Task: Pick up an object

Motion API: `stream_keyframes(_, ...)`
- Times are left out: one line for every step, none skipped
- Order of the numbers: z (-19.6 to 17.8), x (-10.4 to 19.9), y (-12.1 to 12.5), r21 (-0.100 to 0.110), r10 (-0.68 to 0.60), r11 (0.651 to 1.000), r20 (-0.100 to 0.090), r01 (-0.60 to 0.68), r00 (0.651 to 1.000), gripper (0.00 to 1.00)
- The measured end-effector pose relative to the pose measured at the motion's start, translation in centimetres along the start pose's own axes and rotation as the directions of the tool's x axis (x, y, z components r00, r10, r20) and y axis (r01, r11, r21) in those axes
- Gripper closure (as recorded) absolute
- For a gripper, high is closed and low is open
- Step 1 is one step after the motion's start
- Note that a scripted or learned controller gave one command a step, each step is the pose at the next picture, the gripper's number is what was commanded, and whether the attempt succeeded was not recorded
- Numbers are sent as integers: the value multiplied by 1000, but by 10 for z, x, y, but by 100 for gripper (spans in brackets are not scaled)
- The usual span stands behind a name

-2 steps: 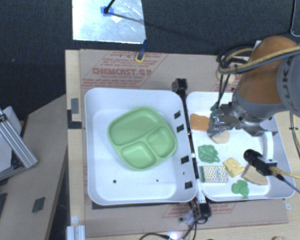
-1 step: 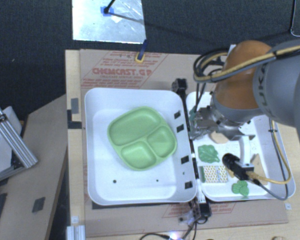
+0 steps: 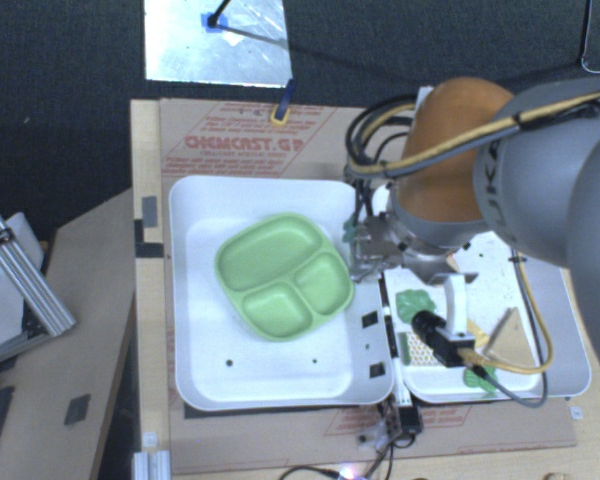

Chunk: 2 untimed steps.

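Note:
A pale green divided plate (image 3: pixel 283 275) lies in the left bin (image 3: pixel 200 368), slightly right of its middle. My gripper (image 3: pixel 363 245) hangs low over the strip between the two bins, right beside the plate's right rim. In the right bin (image 3: pixel 565 368) a small green object (image 3: pixel 413 299) lies just below the gripper. A tan wedge-shaped piece (image 3: pixel 510 336) and a pale meshed item (image 3: pixel 416 349) sit near the front. The arm's grey and orange wrist covers much of the right bin.
A small green bit (image 3: pixel 478 376) rests at the right bin's front edge. The bins stand on a cardboard sheet (image 3: pixel 240 138), with a shiny square plate (image 3: pixel 217 26) behind it. Bare floor of the left bin surrounds the plate.

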<state>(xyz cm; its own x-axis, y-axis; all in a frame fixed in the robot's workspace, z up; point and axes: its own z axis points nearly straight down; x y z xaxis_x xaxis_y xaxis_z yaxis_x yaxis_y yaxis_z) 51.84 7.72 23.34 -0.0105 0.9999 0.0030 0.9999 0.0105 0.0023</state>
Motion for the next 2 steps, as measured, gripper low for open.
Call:
stream_keyframes(18, 14, 0, 3, 4, 1000, 3, -4, 1000, 100)
stream_keyframes(16, 12, -7, 2, 9, 1000, 3, -9, 1000, 100)
